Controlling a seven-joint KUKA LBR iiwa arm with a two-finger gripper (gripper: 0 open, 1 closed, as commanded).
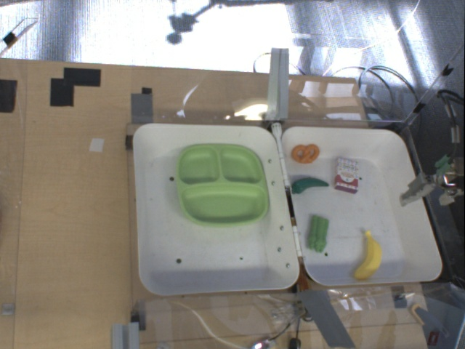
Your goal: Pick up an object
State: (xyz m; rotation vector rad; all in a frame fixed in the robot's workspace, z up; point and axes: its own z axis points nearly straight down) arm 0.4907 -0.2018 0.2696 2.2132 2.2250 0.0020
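The tool (421,189) sits at the right bin's (392,140) right rim, and how far it is open I cannot tell; nothing shows in its grip. Left of it lies the small carton (348,174), further left the pretzel (305,153) and green pepper (309,185). Below-left rest the banana (370,256) and green block (318,233).

We see a light wooden table (65,217) bearing black square marks (73,84) near its far left. Beyond its far edge lies a grey floor (109,20), washed by a bright patch of light (218,31). Dark cables (385,78) loop at the right.
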